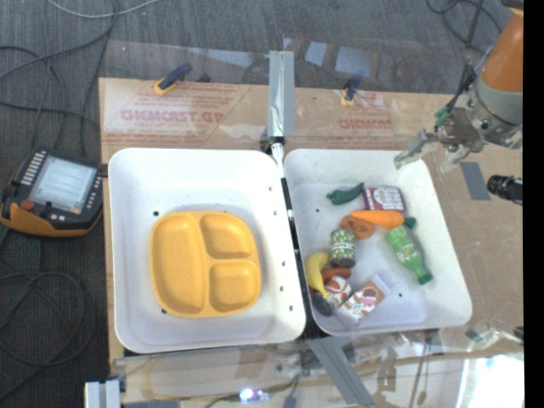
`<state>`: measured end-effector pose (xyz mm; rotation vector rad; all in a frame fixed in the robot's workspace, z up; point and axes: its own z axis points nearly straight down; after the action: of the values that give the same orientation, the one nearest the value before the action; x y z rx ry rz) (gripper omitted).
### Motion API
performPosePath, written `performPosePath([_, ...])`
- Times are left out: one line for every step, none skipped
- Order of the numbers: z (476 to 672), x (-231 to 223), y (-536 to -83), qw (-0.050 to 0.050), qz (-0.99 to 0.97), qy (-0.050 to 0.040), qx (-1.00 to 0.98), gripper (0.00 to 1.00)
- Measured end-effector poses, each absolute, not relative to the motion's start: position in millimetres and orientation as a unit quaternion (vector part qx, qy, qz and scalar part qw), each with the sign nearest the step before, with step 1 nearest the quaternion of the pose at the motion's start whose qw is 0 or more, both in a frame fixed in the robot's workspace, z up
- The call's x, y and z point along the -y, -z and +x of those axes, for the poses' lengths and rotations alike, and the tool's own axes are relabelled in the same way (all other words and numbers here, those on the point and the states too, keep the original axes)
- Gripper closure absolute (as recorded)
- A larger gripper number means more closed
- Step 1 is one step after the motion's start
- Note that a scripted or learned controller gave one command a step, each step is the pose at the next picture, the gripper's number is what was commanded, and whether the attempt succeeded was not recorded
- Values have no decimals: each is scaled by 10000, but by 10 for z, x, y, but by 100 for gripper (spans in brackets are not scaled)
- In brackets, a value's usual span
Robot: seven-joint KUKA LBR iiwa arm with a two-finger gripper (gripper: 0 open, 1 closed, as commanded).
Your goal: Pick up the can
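Note:
The can [342, 246], small with a green patterned label, stands near the middle of the right bin [442, 228], among other items. It sits just below an orange carrot [374, 220] and beside a banana [315, 270]. My gripper [428, 157] hangs over the bin's far right corner, well up and to the right of the can. Its fingers are spread open with nothing between them.
Also in the right bin are a green vegetable [344, 195], a maroon box [382, 198], a green bottle [406, 253], a red-and-white can-like item [337, 290] and a small carton [367, 300]. The left bin [136, 313] holds a yellow divided plate [206, 262]. A teach pendant [51, 194] lies at the left.

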<state>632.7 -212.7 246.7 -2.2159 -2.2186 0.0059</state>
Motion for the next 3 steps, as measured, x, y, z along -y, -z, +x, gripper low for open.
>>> performPosePath([6487, 1874, -1076, -17, -7861, -21, 6181, 0])
performPosePath([6369, 1278, -990, -150, -8179, 76, 5751, 0])
performPosePath([5586, 1015, -888, -38, -7936, 26, 6085, 0])
